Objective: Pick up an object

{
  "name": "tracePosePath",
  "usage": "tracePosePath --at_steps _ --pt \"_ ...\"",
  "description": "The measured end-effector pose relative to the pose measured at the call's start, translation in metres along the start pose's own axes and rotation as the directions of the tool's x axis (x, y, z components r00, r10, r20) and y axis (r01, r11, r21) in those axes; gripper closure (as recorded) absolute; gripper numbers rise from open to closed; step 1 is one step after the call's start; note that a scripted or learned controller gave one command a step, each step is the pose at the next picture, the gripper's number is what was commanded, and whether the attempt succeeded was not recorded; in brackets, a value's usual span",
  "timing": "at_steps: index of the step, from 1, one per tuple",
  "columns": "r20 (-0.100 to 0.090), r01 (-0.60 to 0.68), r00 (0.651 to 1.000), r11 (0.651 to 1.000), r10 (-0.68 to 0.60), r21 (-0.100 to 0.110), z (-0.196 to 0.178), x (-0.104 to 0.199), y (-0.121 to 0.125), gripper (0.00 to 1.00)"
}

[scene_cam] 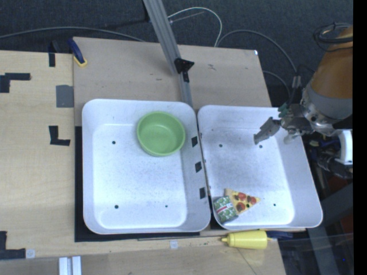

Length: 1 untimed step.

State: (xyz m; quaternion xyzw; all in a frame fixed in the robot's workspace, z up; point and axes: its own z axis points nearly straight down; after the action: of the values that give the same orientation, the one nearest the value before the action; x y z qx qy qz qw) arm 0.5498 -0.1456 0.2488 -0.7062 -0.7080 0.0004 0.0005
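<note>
My gripper [278,133] hangs over the far right part of the right bin [298,179], open, with nothing between its fingers. One dark finger [265,132] points down-left toward the bin floor. A toy pizza slice [244,200] and a small green packet [225,209] lie together in the near left corner of that bin, well below and to the left of the gripper. A green bowl [161,133] sits upright in the far part of the left bin [94,171].
A yellow squeeze bottle [248,240] lies on the bench just outside the right bin's near rim. A grey pole [166,33] slants in from the top to the divide between the bins. Cables [241,36] run behind the bench.
</note>
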Motion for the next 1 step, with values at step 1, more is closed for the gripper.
tracePosePath --at_steps 1 --pt "0.0 0.0 1.0 1.0 0.0 0.0 0.0 -0.0001 -0.0001 0.0"
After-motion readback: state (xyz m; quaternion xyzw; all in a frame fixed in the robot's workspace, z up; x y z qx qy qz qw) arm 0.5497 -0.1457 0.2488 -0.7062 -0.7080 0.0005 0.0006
